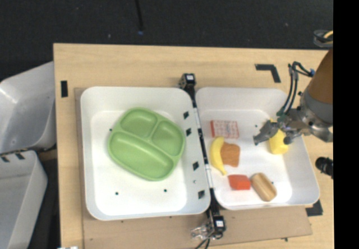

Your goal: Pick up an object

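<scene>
**Ana:** Two white bins sit side by side on the bench (112, 63), and we go big to small. The left bin (95, 186) carries a green divided plate (147, 142), the largest piece out there, lying flat near the middle.

**Ben:** And the action is in the right bin (297, 186)?

**Ana:** All of it. The arm (322, 88) reaches in from the right, and its end effector (273, 133) hangs low over the bin's right side. One grey finger pokes out to the left; a small yellow object (278, 143) sits right at the fingers, partly covered.

**Ben:** Has it got a grip on that?

**Ana:** I cannot tell. The fingers look spread fairly wide rather than pinched, but the yellow piece may be just under them or just beside them. I won't call that a hold.

**Ben:** So the step?

**Ana:** My read: closing in on a grasp, nothing lifted yet. Next move calls for centring over that yellow piece, shutting firmly, then rising straight up clear of the bin wall.

**Ben:** Other candidates?

**Ana:** Plenty, left of it. A banana (216, 155) touching an orange-brown chunk (230, 154), a tan cylinder (263, 186) near the front, a red block (239, 183) just beside it, and a small red-and-white packet (224, 128) lying flat toward the back.
</scene>
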### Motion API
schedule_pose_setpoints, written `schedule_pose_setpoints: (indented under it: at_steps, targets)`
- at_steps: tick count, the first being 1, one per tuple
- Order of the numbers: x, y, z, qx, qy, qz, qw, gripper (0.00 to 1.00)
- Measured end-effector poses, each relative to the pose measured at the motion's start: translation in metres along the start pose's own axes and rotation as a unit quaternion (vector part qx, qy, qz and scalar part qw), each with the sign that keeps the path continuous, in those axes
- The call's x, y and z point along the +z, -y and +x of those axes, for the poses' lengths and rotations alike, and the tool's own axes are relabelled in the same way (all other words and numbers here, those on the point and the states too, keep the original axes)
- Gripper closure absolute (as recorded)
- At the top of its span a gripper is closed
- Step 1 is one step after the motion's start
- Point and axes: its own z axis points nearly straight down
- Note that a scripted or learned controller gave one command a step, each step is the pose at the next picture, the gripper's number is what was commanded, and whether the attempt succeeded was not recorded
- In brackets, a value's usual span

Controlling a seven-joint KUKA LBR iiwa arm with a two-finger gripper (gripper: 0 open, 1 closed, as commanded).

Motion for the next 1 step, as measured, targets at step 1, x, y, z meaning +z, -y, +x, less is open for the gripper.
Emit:
schedule_pose_setpoints:
  at_steps: [1]
  targets:
    - [-0.0076,-0.0029,0.0004,-0.002,0.002,-0.007,1.0,0.0]
